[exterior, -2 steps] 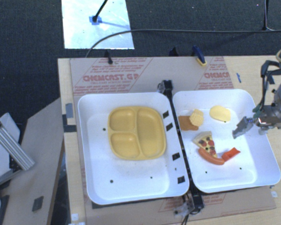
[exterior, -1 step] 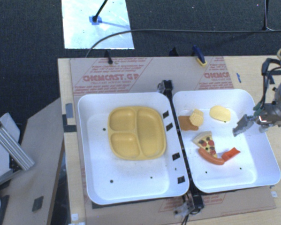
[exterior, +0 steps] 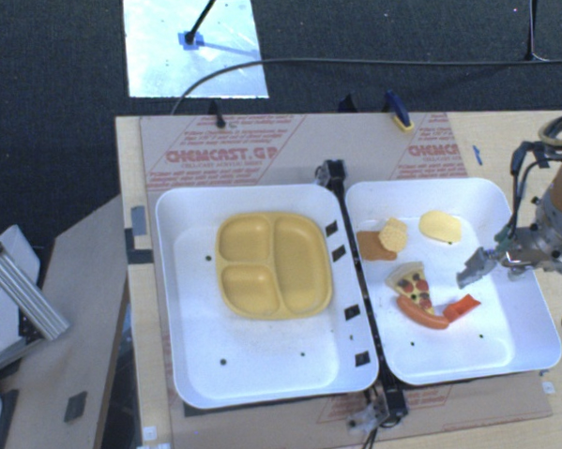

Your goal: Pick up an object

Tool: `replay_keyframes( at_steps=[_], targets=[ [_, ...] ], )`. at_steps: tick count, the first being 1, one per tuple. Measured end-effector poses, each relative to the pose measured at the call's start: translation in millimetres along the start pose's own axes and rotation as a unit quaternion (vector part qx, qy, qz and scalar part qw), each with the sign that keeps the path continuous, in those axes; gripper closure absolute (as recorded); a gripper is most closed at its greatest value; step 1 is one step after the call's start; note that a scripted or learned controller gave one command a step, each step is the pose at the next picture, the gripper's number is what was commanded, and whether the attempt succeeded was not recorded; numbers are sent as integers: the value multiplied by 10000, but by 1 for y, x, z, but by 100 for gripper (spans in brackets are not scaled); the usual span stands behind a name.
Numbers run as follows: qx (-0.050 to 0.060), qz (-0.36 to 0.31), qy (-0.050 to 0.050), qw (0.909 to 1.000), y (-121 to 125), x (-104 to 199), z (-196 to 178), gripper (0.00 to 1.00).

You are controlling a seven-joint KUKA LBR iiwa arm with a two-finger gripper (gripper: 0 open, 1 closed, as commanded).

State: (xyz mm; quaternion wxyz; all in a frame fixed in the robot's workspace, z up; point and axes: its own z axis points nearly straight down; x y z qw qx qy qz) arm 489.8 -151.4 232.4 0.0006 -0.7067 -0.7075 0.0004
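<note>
Desk (exterior: 286, 139): light wooden top carrying two shallow white bins side by side.

Left bin (exterior: 185, 271): one yellow divided plate (exterior: 270, 264), three compartments, lying flat near the centre.

Right bin (exterior: 513, 347): toy food pieces grouped in its upper and middle part.
- Brown slice (exterior: 371, 248) with a pale yellow ridged piece (exterior: 392, 234) resting on its right edge, near the bin's left wall.
- Pale yellow oval piece (exterior: 441, 225), to the right of those two, apart from them.
- Pizza wedge (exterior: 410, 282), below the brown slice.
- Red-orange sausage (exterior: 422, 314), curved, just below the wedge.
- Small red piece (exterior: 462, 306), at the sausage's right end.

Gripper (exterior: 475, 267): reaches in from the right edge over the right bin, tip just above the small red piece and right of the pizza wedge. Whether its fingers are wide or narrow I cannot tell; nothing visible between them.
</note>
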Motion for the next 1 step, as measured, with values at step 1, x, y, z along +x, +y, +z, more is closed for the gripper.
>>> replay_keyframes(
  at_steps=[1],
  targets=[
    [-2,0,3,10000,0,6,43,0]
  ],
)
